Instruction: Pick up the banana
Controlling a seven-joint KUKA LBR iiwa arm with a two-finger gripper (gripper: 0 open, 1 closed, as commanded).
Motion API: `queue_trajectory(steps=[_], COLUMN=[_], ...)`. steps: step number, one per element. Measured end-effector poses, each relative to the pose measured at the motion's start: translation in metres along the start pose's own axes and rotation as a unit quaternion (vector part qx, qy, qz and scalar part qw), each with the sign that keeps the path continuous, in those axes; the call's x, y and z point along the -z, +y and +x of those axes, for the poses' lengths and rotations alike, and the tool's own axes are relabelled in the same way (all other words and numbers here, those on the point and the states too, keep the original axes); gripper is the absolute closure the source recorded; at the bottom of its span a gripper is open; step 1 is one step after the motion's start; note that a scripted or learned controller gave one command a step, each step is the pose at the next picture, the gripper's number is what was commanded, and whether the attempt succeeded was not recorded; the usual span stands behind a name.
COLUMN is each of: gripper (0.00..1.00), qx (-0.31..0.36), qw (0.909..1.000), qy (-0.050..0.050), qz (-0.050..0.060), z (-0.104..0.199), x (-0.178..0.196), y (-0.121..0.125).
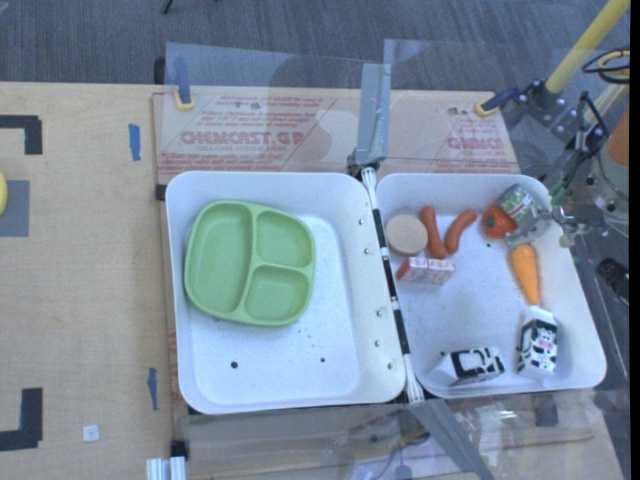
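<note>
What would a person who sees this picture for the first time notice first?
The eye probably falls first on the light green divided plate, which lies in the left white bin. Next comes the bright orange carrot in the right white bin, near that bin's right wall, with a black and white carton just below it.

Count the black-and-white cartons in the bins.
2, both in the right bin: one lying by its front edge, one standing near the front right corner. None looks hidden.
</note>
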State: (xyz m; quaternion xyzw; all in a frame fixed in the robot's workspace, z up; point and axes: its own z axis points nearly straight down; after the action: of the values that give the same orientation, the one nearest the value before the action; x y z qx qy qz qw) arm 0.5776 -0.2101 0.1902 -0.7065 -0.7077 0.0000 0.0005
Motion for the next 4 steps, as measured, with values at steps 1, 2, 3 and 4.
queue_trajectory(steps=[1, 2, 3, 4], gripper=[0.00, 0.00, 0.00, 0.00], qx=[-0.085, -0.279, -0.297, -0.335], qw=[0.9964, 0.9602, 0.9550, 0.9421], qy=[0.001, 0.000, 0.000, 0.000], qz=[0.003, 0.000, 0.001, 0.003], z=[0.081, 0.153, 0.183, 0.263], x=[-0.089, -0.006, -0.007, -0.005], y=[-0.055, -0.098, -0.055, -0.077])
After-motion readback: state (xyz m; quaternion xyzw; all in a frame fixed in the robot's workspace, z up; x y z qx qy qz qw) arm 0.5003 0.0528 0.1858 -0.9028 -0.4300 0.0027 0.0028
